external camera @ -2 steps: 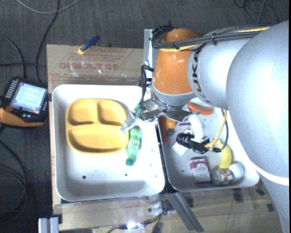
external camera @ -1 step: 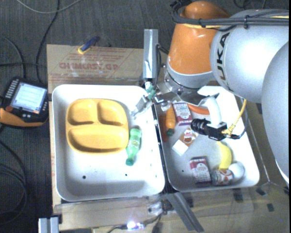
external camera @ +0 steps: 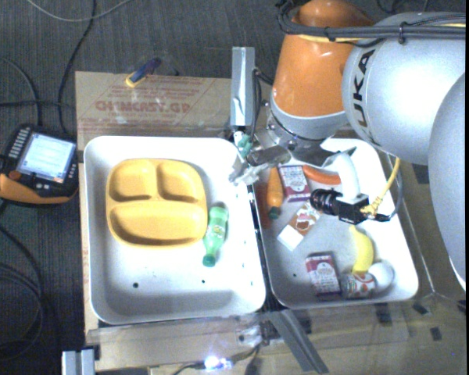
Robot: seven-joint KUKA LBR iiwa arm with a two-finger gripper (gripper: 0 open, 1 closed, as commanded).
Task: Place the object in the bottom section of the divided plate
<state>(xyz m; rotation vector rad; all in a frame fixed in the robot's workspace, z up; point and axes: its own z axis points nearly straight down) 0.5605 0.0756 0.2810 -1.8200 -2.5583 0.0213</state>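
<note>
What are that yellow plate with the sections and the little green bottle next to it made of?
The divided plate looks like moulded plastic: uniform yellow, rounded ridges, soft matte sheen. The green bottle, lying beside it in the left bin, seems to be glossy plastic, slightly translucent with bright highlights; glass can't be ruled out from this view.

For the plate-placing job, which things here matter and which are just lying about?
Job: divided plate, yellow, in the left bin; green bottle lying beside it; gripper.

Lying about: carrot, banana, small cartons, all in the right bin; handheld controller off the bench.
</note>
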